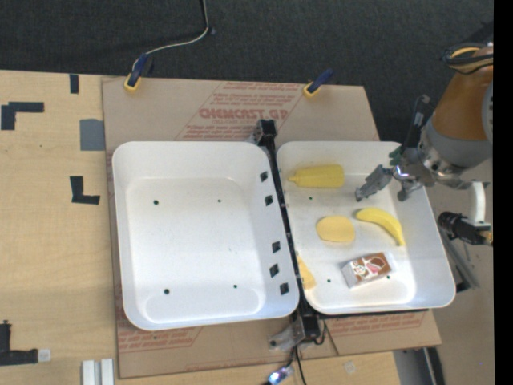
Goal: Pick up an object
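Hovering over the right-hand shallow white plastic bin, the grey two-finger gripper is hanging spread, gripping nothing. Just below it, apart, the curved yellow toy banana is lying in that bin, everything sitting on a brown cardboard sheet.

Bench under cardboard sheet

The setting was a robotics laboratory or test cell, not a home or shop. A grey industrial arm with an orange band reached over a bench topped with plain board. Two shallow white bins sat side by side on a cardboard sheet held by clamps. Black tape marks lay on the board, and a loose cable ran across dark floor covering behind.
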{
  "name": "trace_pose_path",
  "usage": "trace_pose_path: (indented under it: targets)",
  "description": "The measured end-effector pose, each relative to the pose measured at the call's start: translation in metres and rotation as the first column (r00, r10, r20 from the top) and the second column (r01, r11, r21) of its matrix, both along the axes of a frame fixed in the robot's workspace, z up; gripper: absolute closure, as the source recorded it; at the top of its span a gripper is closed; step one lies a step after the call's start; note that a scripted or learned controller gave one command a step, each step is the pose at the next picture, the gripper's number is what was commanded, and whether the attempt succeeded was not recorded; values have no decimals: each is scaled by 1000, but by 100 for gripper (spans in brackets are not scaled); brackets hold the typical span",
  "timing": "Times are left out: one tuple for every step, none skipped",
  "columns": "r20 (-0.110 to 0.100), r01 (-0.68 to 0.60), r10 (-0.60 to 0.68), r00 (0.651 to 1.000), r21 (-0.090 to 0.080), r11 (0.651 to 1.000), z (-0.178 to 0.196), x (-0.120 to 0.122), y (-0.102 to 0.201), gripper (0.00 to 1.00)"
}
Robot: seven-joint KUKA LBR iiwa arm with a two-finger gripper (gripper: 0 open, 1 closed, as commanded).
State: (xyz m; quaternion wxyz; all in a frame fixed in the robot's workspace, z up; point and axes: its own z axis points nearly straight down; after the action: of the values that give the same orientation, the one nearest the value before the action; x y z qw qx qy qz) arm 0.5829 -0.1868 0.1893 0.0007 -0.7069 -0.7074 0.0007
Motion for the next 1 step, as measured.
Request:
trace_pose_path:
  targets:
    - [0, -1, 1, 1000, 0, 1000, 10, 0, 0, 100]
